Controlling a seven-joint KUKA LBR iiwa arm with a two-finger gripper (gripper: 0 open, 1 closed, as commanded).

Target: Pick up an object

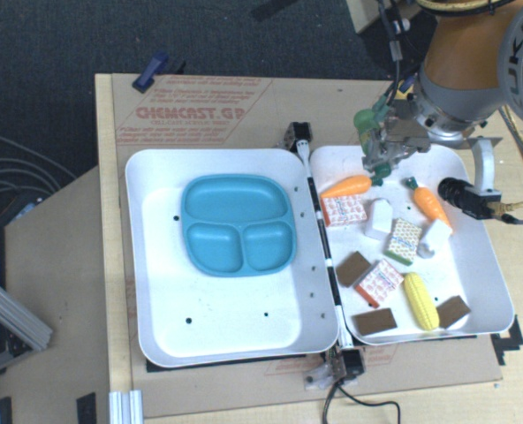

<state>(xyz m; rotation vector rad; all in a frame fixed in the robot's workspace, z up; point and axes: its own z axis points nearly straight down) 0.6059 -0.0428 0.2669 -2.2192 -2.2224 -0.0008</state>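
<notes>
Grey arm [500,69] with a broad orange band above the wrist. Black cables looping along its upper part. Metallic gripper [378,168] with a green piece beside it.

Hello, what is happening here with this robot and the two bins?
The arm's gripper is low over the far end of the right bin, just above a toy carrot. Other small toy foods lie there, including a corn cob. The left bin holds a blue divided plate.
</notes>
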